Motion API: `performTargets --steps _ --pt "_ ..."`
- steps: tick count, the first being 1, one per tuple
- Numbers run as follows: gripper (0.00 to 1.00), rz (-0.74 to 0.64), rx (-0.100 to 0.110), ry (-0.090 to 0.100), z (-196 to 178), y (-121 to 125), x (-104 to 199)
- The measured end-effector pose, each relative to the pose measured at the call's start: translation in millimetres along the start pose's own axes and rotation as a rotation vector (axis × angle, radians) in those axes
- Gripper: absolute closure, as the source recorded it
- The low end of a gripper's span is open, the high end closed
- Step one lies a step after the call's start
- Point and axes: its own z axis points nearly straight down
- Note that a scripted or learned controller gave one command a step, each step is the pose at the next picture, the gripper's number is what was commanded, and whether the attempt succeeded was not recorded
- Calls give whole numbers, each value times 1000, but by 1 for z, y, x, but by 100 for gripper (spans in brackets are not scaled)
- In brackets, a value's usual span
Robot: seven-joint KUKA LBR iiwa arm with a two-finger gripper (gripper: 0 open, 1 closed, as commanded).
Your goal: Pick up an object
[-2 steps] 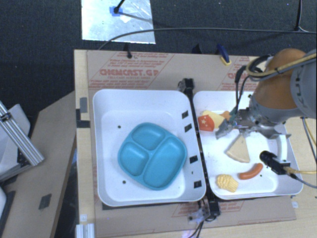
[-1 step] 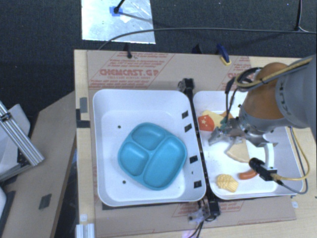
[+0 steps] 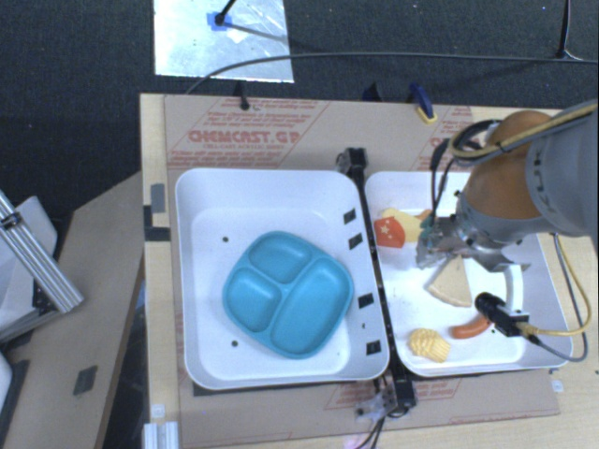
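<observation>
Jaws (image 3: 437, 247) low inside the right bin (image 3: 552, 358), above its upper-left part; whether they are parted or closed cannot be told from this slant, and nothing is visibly held between them. Just below them, touching or nearly so, lies a pale wedge of bread (image 3: 453, 284). Just to their left sits a red and yellow toy food piece (image 3: 393, 228), near the bin's inner wall. Farther below, a small sausage (image 3: 470, 327); farther below and left, a ridged yellow piece (image 3: 430, 345) by the lower rim.

Judgement: likeliest target is the bread wedge or the red and yellow piece, both close. To do it well: centre over one item alone, come straight down, close across its narrow side, lift slowly and check that it comes along. The bread lies flat, so it may slip out.

Well left of the jaws, the left bin (image 3: 201, 199) carries a blue divided plate (image 3: 288, 293). Both bins rest on a cardboard-covered surface (image 3: 253, 134); beyond it, dark carpet (image 3: 75, 64) with a shiny sheet (image 3: 187, 26).
</observation>
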Motion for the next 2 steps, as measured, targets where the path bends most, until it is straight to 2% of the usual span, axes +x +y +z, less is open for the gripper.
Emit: performTargets --steps 1,2 --pt "100 -2 -3 -1 -63 -2 -2" --pt "100 -3 -1 -1 -88 -1 -3"
